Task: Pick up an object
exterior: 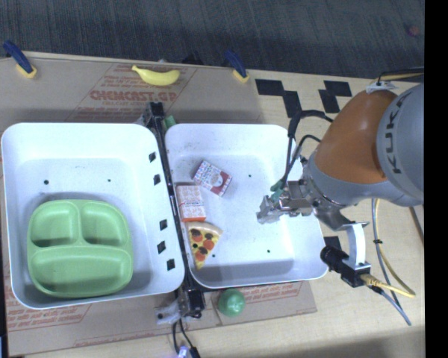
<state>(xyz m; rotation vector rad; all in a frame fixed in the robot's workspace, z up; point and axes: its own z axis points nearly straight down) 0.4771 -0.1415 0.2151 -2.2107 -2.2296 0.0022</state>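
The right bin (231, 271) holds three small things along its left side: a red and white packet (211, 177), an orange and white carton (190, 201), and a toy pizza slice (202, 242). My gripper (271, 209) hangs over the right part of this bin, well to the right of these objects, with nothing visible between its fingers. The grey arm with its orange band (355, 149) comes in from the right and covers the bin's right rim.
The left bin (30, 140) contains a green divided tray (79, 248). A yellow toy banana (156, 74) lies on the cardboard behind the bins. A green ball (230, 301) sits on the cardboard in front of the right bin. Cables trail at the lower right.
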